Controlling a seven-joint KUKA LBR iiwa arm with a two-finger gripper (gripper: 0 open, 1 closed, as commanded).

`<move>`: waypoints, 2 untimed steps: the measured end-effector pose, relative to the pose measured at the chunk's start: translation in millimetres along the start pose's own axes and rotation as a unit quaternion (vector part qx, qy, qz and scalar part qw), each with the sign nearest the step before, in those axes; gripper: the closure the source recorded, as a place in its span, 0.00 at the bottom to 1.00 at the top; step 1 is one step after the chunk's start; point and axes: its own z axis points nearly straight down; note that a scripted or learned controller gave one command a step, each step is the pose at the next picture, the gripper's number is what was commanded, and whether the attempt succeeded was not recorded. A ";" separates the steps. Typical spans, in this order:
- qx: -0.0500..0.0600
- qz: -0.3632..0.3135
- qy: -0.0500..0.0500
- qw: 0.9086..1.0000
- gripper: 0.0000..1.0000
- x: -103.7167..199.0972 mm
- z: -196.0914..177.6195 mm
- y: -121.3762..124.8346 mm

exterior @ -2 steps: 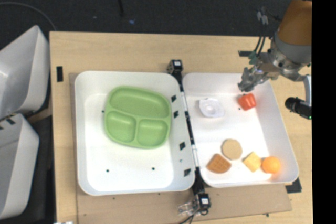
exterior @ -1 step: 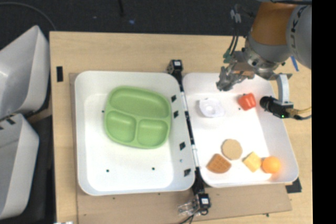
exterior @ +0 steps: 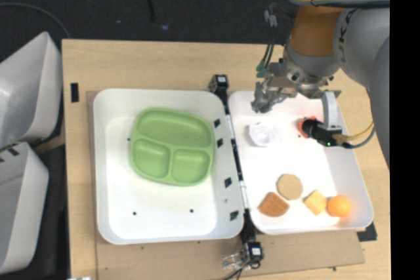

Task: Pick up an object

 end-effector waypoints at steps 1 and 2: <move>-0.001 0.000 0.000 1.000 1.00 45.6 8.2 10.6; -0.001 -0.001 0.001 1.000 1.00 95.7 -5.2 11.9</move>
